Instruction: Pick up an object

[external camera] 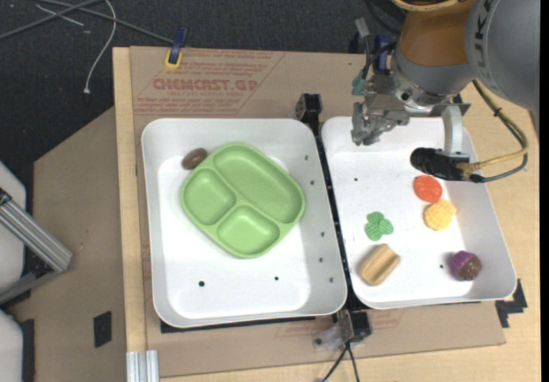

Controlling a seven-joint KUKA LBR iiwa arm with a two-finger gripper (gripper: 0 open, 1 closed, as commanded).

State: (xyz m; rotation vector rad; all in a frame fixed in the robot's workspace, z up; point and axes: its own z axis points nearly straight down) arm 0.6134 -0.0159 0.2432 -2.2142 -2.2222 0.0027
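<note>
Arm: one, grey, entering from the upper right of the camera view and bending down toward the left.

Band: orange, broad and rounded, seated just above the wrist.

Wrist: grey metal, set below the band, pointing downward; cables run along it, a yellow one looping over the top of the band and a black one trailing off to the right.

Hand: two-finger type, dark grey, hanging from the wrist with the tips pointing down. Nothing shows between the tips.
</note>
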